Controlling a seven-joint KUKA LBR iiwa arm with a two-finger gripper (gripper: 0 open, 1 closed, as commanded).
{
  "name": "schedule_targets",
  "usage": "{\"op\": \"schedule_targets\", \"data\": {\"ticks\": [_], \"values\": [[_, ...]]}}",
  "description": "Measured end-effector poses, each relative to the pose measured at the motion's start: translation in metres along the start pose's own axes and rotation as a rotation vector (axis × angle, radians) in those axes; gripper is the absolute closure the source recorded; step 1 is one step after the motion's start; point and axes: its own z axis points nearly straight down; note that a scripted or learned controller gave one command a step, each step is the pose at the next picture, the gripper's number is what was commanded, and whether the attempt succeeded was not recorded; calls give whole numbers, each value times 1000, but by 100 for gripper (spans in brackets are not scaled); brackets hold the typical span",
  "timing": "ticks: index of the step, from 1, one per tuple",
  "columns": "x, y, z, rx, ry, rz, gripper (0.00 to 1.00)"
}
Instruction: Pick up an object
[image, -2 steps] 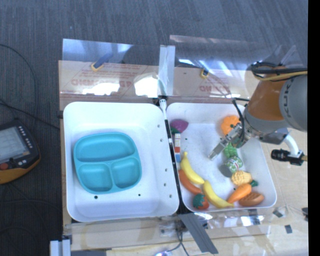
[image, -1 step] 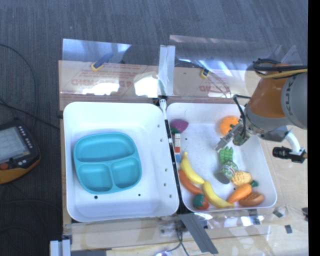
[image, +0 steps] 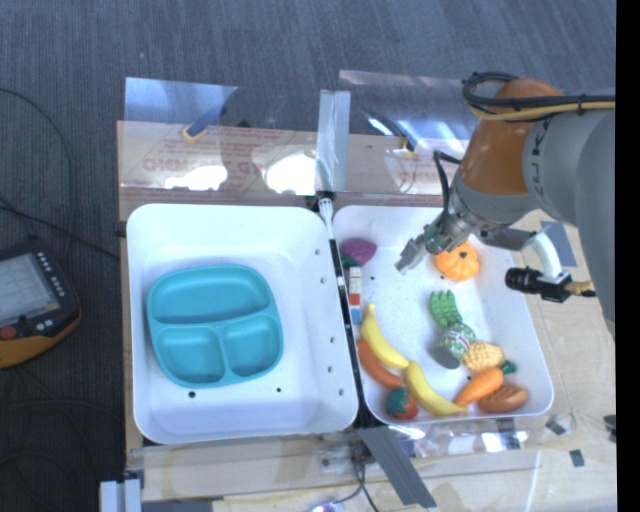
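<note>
Nothing lifted yet: the small orange pumpkin (image: 457, 262) lies in the right bin (image: 532, 330), upper part.

The claw (image: 422, 247) hangs just beside it on its left, fingers parted, nothing between them; grasp and lift remain. The teal tray (image: 213, 322) sits in the left bin (image: 150, 420).

Left bin (image: 150, 235): tray (image: 214, 324) covers the centre; bare floor is a band round it, widest at 12 and 3 o'clock.
Right bin (image: 535, 345): bare floor at centre and at 12 o'clock.
Crowded: 5 to 8 o'clock, with bananas (image: 405, 368), carrot (image: 479, 385), corn (image: 482, 355), strawberry (image: 402, 403) packed close.
Near gripper (image: 428, 243): orange fruit (image: 458, 262) just beside it at 4 o'clock; purple item (image: 358, 249) at 9, apart.
Divider (image: 340, 300): wall between bins.
</note>
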Motion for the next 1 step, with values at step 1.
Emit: {"op": "schedule_targets", "data": {"ticks": [1], "values": [[-1, -2, 1, 3, 1, 2, 0]]}}
